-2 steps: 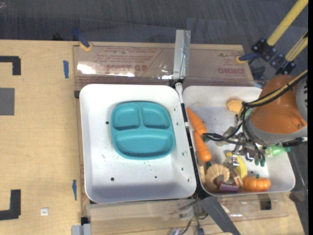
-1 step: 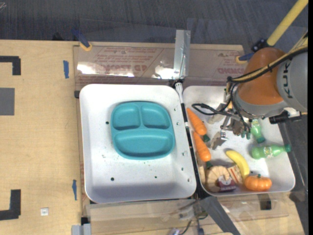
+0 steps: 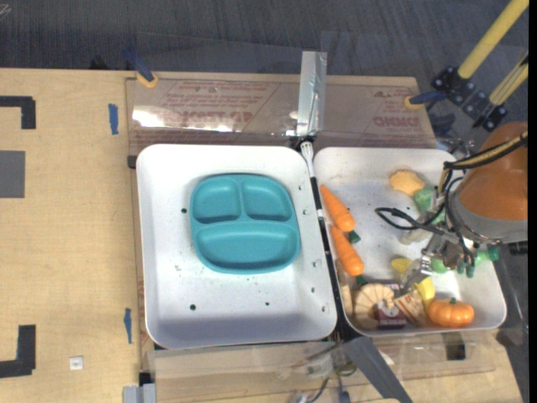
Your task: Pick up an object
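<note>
Arm: it is reaching in from the right, orange band above the wrist, leaning over the right bin [image 3: 369, 159]
Gripper [image 3: 425, 269]: it is hanging low over the bin's near-right clutter, pointing down and leftward
Jaws: too tangled with cables and toys to call; I cannot tell whether they are apart or together
Nearest object: a small yellow piece [image 3: 402, 265] is lying just left of the tips, another yellow piece [image 3: 427, 289] just below
Other candidates: the pumpkin [image 3: 450, 311] is sitting nearer the front, two carrots [image 3: 340, 225] are lying end to end along the left wall, well apart
Left bin [image 3: 159, 225]: it is carrying a teal divided plate [image 3: 244, 222]
Judgement: nothing is showing between the fingers yet
</note>
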Controlling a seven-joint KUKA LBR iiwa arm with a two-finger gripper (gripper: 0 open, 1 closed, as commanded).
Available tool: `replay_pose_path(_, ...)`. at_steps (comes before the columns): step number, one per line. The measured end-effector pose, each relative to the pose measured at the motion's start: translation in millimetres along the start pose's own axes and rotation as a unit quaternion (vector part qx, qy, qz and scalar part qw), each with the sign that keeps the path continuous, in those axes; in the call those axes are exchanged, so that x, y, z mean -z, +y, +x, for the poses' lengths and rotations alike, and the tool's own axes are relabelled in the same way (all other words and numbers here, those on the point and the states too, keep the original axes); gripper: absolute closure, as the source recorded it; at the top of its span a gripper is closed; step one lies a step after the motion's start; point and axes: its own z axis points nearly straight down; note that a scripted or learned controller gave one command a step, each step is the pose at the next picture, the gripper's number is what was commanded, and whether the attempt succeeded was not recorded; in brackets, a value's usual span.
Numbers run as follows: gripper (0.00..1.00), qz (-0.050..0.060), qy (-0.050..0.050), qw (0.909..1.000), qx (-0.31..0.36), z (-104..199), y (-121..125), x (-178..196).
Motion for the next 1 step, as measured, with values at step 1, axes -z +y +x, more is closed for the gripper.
replay_pose_path(1,0.0,-0.001,0.005,0.9994,0.035,-118.0,64.8,-2.3)
